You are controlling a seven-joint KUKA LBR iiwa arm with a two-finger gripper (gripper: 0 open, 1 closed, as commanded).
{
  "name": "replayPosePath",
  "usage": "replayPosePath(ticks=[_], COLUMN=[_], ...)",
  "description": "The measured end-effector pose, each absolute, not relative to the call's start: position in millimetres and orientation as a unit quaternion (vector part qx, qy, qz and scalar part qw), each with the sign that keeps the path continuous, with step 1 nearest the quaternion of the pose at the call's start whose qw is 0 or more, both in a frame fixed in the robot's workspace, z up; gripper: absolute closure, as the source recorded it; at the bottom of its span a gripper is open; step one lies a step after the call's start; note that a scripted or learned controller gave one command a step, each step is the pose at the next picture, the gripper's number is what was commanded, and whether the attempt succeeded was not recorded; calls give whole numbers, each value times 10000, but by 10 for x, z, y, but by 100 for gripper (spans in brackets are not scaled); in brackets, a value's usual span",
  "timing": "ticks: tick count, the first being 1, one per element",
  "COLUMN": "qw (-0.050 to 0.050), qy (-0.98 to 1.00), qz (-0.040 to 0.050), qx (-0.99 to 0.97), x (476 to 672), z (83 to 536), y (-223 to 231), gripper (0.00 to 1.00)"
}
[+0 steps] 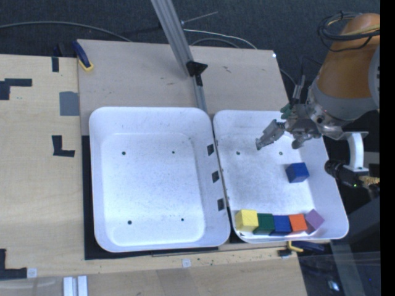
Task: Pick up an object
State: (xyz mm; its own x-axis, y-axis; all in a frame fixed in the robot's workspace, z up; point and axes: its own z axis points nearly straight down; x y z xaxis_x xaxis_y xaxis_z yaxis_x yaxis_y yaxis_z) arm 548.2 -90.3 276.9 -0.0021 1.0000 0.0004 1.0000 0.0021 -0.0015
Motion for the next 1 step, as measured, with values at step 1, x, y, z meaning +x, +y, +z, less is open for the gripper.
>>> replayPosePath(ticks=[1], qw=[-20], qy=[-7061], qz=[7], qx=[-7081], x=[5909], z=[2825], y=[-1668], gripper=[0])
